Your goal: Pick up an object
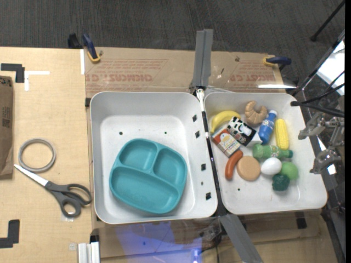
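Largest first: right bin (307,201) is my reference for everything. Left bin (101,147) sits touching its left wall and holds a teal divided plate (148,174). It's too wide and flat for a pinch, so I'm skipping it. Scissors (60,193) and a tape ring (37,154) lie on the bench well left of the right bin, out of play. The metal hardware at the right bin's right rim I take to be the gripper (321,147). I can't tell whether it's apart or closed, and nothing shows in it. Inside the right bin there's a tight cluster of toy food in the upper middle: banana (225,118), corn (281,133), white egg (270,166), plus more packed against them. My pick is the red sausage (233,165), at the cluster's lower-left edge, near the bin's left wall. There's bare floor on its left side, and its right end is just beside a tan round piece (249,168). I judge it light, hollow plastic, stiff and a bit slick, not fragile. I'd grip across its short axis at mid-length. An end grip would likely squirt it out. The egg looks worse: round and crowded.
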